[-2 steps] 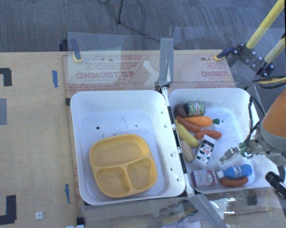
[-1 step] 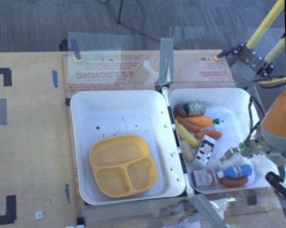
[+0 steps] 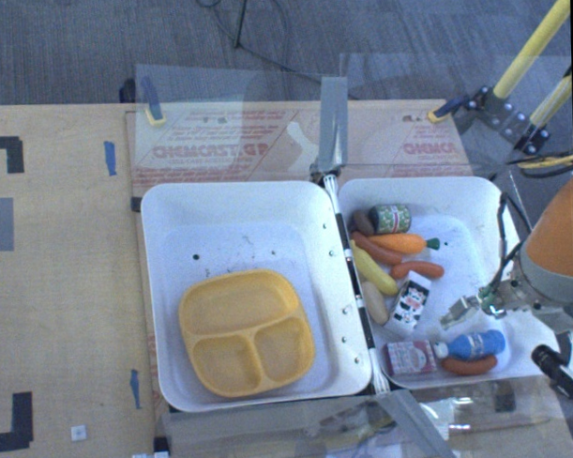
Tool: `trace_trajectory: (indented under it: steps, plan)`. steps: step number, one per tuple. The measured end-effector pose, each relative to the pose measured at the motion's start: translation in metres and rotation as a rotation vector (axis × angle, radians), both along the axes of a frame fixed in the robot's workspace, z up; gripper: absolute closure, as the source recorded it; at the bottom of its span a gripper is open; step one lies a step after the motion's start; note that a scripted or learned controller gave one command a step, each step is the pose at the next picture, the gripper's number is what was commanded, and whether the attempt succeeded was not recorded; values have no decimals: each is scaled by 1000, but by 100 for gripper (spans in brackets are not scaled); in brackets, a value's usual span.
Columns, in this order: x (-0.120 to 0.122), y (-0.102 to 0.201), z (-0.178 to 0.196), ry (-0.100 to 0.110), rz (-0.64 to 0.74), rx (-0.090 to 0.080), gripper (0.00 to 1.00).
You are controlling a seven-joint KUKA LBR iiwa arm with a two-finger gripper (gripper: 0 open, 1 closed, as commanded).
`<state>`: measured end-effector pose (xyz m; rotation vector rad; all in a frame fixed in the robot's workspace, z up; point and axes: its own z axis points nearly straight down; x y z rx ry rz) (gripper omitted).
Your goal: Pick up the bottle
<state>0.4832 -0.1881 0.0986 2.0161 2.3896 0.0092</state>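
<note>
Wooden bench [image 3: 64, 306] carries my two white bins. Nearest, just below my gripper [image 3: 468, 308], the small blue plastic bottle with a white cap [image 3: 473, 344] lies on its side in the right bin [image 3: 473, 193], touching a red sausage [image 3: 468, 365]. I cannot tell how the jaws stand. Farther left sits a yellow divided tray [image 3: 245, 333] in the left bin [image 3: 229, 207].

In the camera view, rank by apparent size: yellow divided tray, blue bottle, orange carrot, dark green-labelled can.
1. Yellow divided plastic tray, by far largest.
2. Orange carrot.
3. Blue bottle with white cap, only slightly smaller than the carrot; unsure.
4. Dark green-labelled can, smallest.
</note>
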Motion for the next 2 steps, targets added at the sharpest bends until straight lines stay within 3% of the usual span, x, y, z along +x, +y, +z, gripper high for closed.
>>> trace_trajectory:
  steps: [2]
  plan:
    - [0, 0, 0, 0, 0, 0, 0]
